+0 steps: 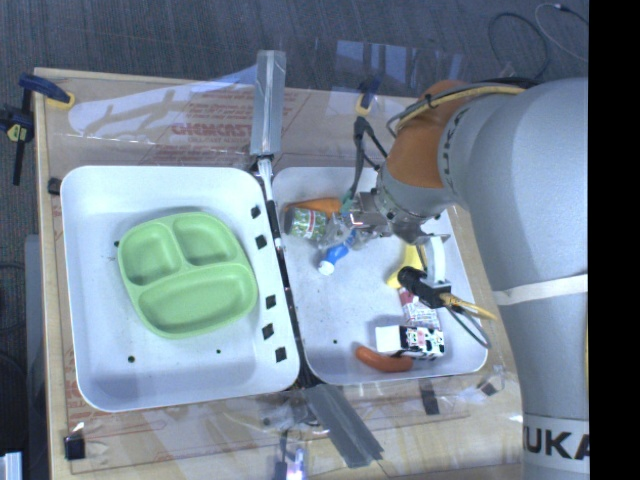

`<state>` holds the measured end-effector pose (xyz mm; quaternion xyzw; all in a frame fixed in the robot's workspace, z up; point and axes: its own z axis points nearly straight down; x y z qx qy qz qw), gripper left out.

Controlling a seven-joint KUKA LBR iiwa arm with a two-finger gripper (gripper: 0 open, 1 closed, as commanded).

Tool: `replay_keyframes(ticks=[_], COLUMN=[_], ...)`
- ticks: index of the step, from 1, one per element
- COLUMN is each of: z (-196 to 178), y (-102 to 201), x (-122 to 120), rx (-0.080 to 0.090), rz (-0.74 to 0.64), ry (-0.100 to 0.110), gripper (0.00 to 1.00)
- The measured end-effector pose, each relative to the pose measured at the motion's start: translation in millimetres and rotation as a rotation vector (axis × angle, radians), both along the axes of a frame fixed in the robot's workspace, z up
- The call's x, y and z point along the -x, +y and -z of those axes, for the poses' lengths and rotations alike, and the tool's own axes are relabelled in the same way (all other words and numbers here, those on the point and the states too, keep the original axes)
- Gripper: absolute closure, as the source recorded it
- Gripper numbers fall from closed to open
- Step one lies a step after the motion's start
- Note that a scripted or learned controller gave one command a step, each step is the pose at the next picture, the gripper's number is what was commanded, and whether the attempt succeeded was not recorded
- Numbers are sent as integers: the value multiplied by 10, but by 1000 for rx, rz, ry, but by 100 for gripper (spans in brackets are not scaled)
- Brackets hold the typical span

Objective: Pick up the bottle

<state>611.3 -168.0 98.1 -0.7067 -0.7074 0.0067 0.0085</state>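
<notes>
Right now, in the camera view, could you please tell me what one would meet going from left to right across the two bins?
Left bin → green divided plate → bottle → gripper → small box at the right bin's right side.

My bench is a pale wooden tabletop (pixel 150 423) covered with clear plastic sheeting (pixel 160 118). Beyond it lies dark grey carpet (pixel 150 18). A blue clamp (pixel 45 89) grips the bench's far-left corner, under even light.
</notes>
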Motion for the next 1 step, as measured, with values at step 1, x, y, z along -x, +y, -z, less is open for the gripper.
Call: replay_keyframes(ticks=[1], z=[-1293], y=[1027], x=[-136], rx=[1], rz=[-33], ry=[-20], gripper=[100])
